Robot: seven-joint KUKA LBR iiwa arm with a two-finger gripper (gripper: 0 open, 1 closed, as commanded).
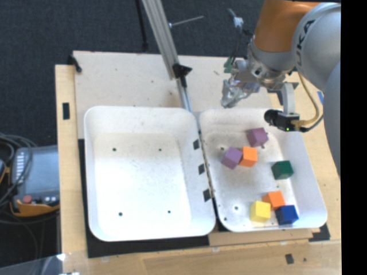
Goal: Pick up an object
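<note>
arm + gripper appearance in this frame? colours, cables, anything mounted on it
The arm is light grey with a broad orange band above the wrist. Below that comes a metallic silver gripper. A small black module with a green light hangs beside the wrist, and a yellow-and-black cable loops to it.

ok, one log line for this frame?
gripper: above right bin far edge, holds nothing seen | blocks: seven in right bin | nearest: purple block | left bin: untouched

Two white bins sit side by side: the left bin (143, 173) and the right bin (304, 171). Seven blocks lie in the right one: two purple (257, 136) (231, 157), two orange (249, 156) (276, 199), one green (282, 169), one yellow (260, 211), one blue (287, 214).
</note>
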